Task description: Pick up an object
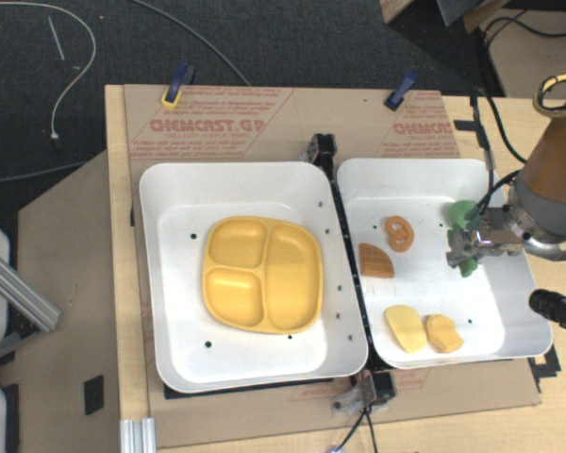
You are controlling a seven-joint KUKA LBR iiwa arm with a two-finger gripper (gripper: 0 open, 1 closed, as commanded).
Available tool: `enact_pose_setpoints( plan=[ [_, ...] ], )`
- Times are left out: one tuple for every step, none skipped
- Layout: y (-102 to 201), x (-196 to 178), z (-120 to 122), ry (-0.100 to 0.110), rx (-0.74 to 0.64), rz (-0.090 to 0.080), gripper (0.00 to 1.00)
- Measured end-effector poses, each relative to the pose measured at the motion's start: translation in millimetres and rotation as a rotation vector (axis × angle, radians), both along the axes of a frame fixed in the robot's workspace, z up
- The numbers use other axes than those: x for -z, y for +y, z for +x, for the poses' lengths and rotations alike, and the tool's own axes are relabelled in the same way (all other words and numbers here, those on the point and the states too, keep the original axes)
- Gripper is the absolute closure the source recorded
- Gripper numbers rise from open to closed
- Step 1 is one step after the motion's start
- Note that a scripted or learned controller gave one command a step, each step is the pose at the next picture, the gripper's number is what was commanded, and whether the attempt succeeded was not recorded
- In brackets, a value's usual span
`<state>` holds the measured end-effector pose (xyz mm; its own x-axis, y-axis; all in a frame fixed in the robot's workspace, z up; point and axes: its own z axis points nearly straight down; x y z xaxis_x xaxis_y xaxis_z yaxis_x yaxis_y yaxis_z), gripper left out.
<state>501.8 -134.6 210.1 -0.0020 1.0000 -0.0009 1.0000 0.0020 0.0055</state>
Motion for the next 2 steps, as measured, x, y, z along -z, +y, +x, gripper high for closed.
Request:
enact_pose_setpoints(
  plan=[
    [-4.8,-44.9,3.9,0.0,0.001,-0.001,1.0],
    [42.7,-50.5,18.5,0.003,-0.005,0.003,1.0]
  ],
)
